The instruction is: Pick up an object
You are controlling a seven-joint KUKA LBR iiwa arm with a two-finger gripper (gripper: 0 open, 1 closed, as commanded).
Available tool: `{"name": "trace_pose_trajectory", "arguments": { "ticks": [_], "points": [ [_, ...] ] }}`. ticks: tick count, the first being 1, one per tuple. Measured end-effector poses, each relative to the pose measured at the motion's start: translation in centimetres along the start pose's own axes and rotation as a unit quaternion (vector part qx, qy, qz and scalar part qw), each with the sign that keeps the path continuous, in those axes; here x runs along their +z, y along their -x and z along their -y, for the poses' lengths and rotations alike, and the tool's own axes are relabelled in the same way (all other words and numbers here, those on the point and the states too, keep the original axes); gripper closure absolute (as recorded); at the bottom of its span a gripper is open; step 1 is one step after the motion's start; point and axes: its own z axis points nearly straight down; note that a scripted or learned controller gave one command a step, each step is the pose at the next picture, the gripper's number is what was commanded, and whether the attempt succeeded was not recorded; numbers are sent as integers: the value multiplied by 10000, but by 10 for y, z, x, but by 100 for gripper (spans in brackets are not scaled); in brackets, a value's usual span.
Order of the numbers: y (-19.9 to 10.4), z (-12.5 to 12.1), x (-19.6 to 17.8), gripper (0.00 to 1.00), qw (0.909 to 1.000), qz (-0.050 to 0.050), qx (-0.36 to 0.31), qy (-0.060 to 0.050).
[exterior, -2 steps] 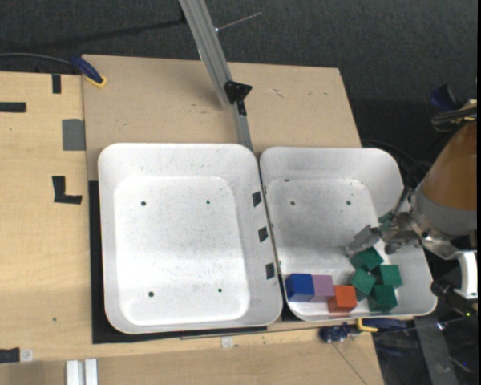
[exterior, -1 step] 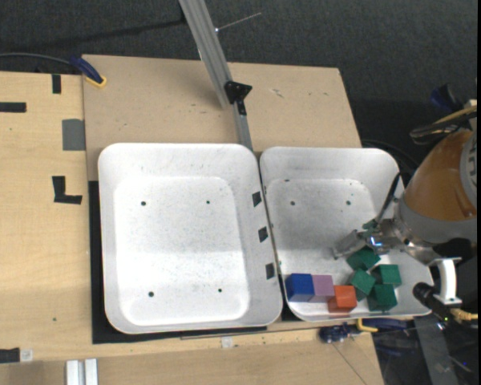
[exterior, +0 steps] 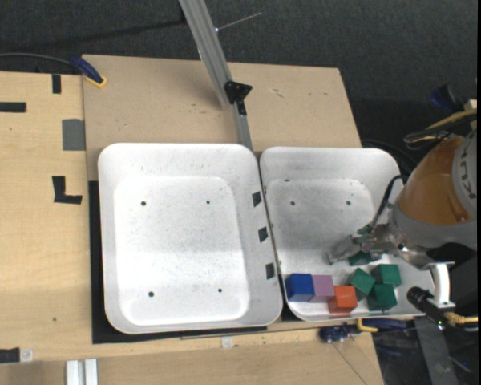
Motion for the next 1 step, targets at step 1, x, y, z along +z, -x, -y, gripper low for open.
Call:
{"name": "trace_pose_trajectory", "arguments": {
  "ticks": [1],
  "points": [
    [-1, 0, -10, 100, 10000, -8, -5, -3]
  ]
}}
